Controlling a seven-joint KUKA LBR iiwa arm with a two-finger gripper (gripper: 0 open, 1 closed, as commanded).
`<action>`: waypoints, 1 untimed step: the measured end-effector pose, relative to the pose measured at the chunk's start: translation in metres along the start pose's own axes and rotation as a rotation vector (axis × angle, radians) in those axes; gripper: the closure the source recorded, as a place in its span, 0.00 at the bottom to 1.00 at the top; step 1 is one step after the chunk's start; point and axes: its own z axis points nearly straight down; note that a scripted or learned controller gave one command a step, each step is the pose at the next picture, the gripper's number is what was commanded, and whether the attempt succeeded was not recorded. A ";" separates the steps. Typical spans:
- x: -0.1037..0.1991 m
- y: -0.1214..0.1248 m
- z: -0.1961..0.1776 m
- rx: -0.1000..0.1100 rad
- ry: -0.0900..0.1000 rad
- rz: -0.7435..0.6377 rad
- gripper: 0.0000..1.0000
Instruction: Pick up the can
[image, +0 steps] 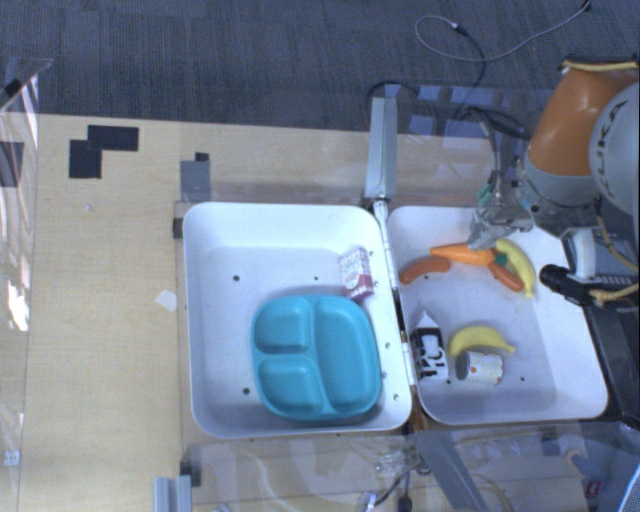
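The can (485, 367) is small and white with a dark end. It lies on its side near the front of the right bin (570, 395), its dark end facing left. A yellow banana (480, 340) rests right behind it, touching or nearly touching its top edge. My gripper (492, 226) hangs at the back of the right bin, just above the thick end of an orange carrot (463, 255), well behind the can. Nothing is visibly held in it.
Also in the right bin are a curved orange piece (420, 268), a second banana (520, 262) beside another orange piece, and a black-and-white box (428, 353) against the left wall. The left bin (215, 300) holds a blue divided plate (315, 357) and a small red-and-white packet (356, 272).
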 end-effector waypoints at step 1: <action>-0.031 0.031 -0.160 -0.001 -0.001 0.440 1.00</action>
